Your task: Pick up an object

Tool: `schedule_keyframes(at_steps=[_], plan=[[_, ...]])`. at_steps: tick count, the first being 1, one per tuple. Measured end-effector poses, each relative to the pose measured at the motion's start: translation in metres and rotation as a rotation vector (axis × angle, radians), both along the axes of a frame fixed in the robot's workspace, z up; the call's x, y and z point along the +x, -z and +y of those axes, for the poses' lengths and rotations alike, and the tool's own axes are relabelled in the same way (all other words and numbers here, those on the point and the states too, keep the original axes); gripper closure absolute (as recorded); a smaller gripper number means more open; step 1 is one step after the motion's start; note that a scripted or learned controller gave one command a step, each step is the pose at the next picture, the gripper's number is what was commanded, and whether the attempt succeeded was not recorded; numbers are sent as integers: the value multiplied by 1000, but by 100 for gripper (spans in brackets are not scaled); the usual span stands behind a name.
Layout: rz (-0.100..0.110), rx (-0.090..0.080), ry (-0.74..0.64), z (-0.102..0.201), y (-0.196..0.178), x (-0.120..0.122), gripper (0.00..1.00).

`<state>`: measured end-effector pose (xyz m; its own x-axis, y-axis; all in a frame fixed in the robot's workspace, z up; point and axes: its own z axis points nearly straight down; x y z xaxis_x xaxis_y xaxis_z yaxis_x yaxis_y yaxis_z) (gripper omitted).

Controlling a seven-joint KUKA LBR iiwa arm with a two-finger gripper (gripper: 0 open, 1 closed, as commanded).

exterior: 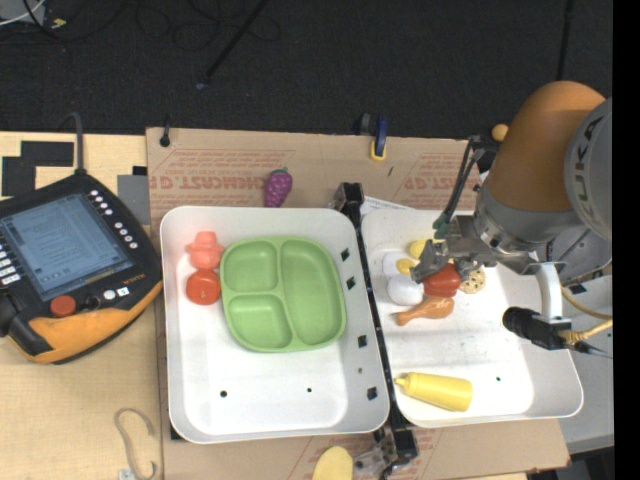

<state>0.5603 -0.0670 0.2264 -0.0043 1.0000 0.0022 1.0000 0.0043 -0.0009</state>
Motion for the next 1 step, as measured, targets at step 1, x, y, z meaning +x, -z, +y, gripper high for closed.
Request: schedule_keyframes(at_steps=[1], plan=[[1,0,0,56,9,22,100]])
